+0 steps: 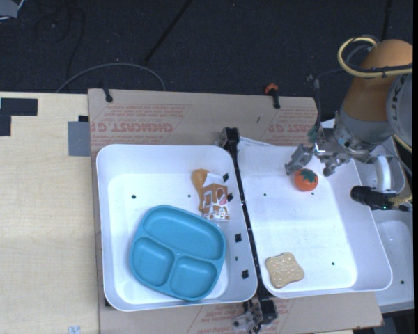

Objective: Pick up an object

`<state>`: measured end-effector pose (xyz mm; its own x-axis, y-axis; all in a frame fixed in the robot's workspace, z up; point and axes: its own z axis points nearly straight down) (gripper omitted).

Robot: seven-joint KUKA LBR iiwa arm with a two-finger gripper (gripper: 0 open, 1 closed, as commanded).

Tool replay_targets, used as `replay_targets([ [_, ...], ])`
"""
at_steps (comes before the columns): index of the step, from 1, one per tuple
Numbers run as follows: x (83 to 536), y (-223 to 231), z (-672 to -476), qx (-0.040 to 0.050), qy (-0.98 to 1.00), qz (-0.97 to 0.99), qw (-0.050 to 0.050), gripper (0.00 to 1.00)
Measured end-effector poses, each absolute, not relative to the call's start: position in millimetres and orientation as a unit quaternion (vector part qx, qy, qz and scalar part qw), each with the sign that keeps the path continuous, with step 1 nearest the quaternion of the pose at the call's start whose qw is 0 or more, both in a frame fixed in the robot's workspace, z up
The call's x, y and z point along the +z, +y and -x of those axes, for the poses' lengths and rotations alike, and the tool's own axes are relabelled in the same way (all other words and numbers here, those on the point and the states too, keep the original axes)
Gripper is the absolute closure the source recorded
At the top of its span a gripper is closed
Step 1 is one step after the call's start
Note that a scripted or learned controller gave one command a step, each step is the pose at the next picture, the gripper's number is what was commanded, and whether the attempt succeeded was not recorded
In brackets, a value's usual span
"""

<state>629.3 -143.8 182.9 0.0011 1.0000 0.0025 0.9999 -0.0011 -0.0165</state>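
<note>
Approach step: your pincer (313, 160) hangs open just above the orange toy fruit (306, 179), upper right of frame; next, I judge, descend and close on it.

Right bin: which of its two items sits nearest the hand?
The orange tomato-like toy, just below the hand at the bin's far end; the tan cracker lies at the near end.
</note>
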Motion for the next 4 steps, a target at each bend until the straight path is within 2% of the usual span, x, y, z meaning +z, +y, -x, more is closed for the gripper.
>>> replay_targets([
  [1,191.1,-143.9,-632.5,0.0008,-0.707,0.707,0.001,0.00],
  [3,94.2,-139.6,-629.1,0.0019,-0.707,0.707,0.003,0.00],
  [4,107.3,-140.2,-629.9,0.0011,-0.707,0.707,0.002,1.00],
])
